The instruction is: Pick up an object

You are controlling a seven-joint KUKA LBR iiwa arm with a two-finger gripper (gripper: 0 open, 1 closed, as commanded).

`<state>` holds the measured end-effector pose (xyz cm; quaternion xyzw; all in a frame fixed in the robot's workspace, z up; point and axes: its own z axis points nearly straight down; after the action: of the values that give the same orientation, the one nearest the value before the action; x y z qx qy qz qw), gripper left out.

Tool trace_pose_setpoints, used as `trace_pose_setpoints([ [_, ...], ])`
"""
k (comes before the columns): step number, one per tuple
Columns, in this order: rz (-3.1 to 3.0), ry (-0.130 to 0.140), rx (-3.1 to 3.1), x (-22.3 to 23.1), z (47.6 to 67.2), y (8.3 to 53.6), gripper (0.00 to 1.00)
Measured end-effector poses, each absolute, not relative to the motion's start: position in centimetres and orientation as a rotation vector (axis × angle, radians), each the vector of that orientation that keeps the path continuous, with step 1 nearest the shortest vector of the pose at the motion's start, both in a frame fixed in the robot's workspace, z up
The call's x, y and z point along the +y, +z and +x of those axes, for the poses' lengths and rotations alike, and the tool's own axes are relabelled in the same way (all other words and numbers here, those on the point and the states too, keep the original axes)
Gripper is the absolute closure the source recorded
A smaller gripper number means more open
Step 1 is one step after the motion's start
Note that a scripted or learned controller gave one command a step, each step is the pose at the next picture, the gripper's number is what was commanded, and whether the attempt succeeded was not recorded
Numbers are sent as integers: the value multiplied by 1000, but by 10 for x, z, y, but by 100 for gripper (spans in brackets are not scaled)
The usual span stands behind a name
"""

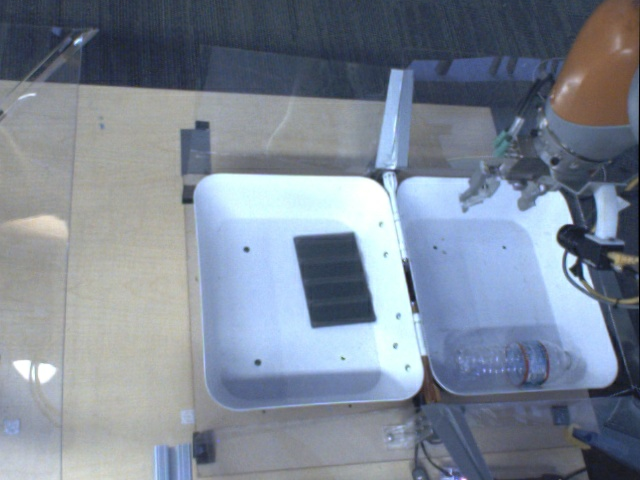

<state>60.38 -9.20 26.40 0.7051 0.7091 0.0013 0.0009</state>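
Clear plastic first: a bottle lies on its side at the near edge of the right bin, cap end toward the bin's right wall, close against the front lip. I read this as the hardest pick on the bench; it is round, see-through and light, so I judge it may roll or squirt out if the fingers close off-centre, and the wall beside it leaves little room for a finger. Middle ground, left bin: a dark ribbed slab lies flat near the centre, well apart from the walls. It is low, so I expect fingers could skate over it or strike the bin floor. Far side: the gripper hangs over the right bin's back edge, fingers spread apart and nothing between them. It is well apart from both objects.
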Motion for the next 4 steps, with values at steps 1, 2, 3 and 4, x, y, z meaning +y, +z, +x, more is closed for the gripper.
trace_pose_setpoints([
  [1,2398,5,2026,-143,513,215,0],
  [2,2443,18,1960,-93,492,90,0],
  [3,2334,15,2088,-114,562,89,0],
  [4,2309,7,2121,-168,568,198,0],
])
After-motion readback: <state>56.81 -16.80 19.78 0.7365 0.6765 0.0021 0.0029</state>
